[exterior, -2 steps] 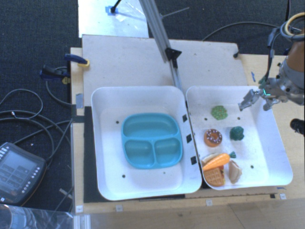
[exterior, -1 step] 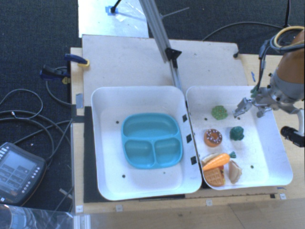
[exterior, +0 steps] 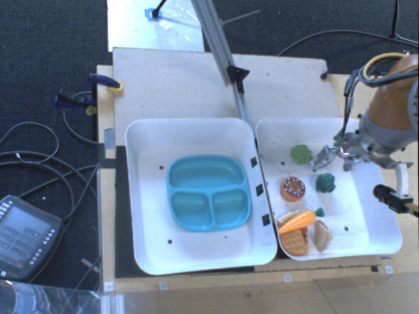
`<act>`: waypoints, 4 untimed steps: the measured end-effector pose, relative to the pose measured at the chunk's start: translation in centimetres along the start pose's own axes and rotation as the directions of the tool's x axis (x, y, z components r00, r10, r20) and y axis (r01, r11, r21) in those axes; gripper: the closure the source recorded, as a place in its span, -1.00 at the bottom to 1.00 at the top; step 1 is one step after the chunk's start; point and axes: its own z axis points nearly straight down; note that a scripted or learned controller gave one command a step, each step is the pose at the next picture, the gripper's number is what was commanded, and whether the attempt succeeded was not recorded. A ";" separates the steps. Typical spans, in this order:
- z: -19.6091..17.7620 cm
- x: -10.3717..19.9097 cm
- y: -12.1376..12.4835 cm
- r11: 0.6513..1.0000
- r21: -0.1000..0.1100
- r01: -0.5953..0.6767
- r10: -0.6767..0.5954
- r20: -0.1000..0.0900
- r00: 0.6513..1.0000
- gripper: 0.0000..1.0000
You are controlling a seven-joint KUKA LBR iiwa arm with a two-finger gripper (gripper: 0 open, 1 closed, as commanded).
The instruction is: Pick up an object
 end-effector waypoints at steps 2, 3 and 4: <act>3.8 0.0 0.2 1.000 -0.008 0.000 0.000 0.001 1.000 1.00; -0.6 0.0 0.1 1.000 -0.009 0.003 -0.003 0.002 1.000 1.00; -5.3 0.6 0.7 1.000 -0.011 0.007 -0.007 0.003 1.000 1.00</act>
